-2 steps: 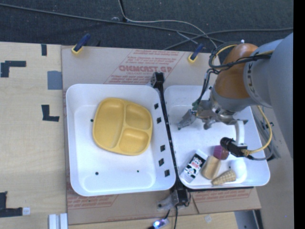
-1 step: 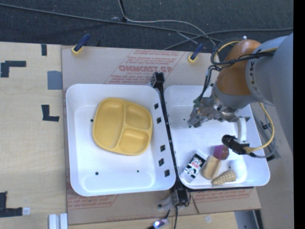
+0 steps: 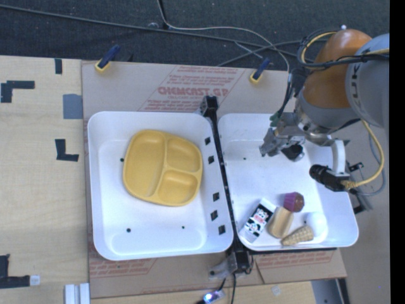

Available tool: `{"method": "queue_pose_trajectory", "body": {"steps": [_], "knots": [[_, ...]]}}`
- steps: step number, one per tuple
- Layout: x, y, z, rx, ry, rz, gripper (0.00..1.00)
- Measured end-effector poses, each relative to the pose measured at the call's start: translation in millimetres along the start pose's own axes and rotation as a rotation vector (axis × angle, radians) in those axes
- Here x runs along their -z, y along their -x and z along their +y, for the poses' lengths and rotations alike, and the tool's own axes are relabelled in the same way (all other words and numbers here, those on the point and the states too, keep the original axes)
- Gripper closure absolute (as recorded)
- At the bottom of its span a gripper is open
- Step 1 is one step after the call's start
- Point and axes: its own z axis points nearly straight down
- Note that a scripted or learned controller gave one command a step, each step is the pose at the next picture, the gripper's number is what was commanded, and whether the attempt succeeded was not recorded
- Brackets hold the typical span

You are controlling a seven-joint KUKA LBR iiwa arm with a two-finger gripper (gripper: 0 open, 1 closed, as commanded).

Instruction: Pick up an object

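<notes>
Even, bright overhead light, soft shadows, mild glare on the white bins (image 3: 104,170), slightly soft focus throughout.

Red printed lettering on the brown cardboard sheet (image 3: 190,87) beneath the two white bins, running at a slight slant above the bins' far edge. Largest line appears to read "CHEMCAST GP", though blurred and uncertain. Smaller red lines above and below it too blurred to read. More faint red print along the cardboard's near edge, below the bins, also illegible. Small carton (image 3: 258,221) with a black-and-white cow-like pattern in the right bin, no words on it legible.
</notes>
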Motion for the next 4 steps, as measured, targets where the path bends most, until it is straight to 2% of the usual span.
{"method": "queue_pose_trajectory", "body": {"steps": [1,2,3,4], "knots": [[37,0,1,0.000,-0.001,0.000,1.00],[42,-60,-8,0.006,-0.005,0.002,1.00],[27,-113,-19,0.005,-0.007,0.001,1.00],[23,-154,-36,0.004,-0.007,0.001,1.00]]}}
